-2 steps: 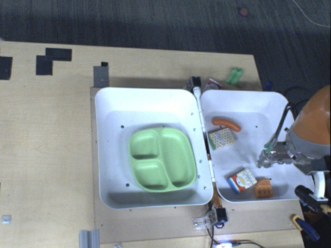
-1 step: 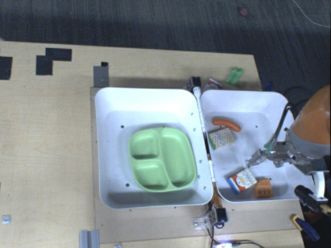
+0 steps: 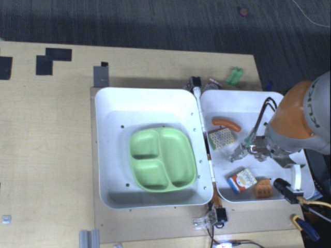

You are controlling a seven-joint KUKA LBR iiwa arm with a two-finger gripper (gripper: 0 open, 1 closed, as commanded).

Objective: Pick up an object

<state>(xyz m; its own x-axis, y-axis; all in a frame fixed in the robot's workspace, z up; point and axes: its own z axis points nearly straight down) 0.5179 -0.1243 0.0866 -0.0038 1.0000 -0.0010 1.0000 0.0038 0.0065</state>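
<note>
Several small objects lie in the right bin (image 3: 220,187), and the tool (image 3: 242,153), its fingers' state unclear, hovers mid-right of frame between the patterned packet (image 3: 221,137) and the red-and-white carton (image 3: 242,180), so dropping squarely over one would serve best.

Arm's in from the right, wrist bent down low

The grey arm (image 3: 318,112) comes in at the right edge, with the orange band (image 3: 290,115) sitting just above the wrist. The wrist angles down and to the left, black cables looping off it. The gripper (image 3: 242,155) hangs at the end, pointing left and down, metal bits showing, too small and blurry to read more.
</note>
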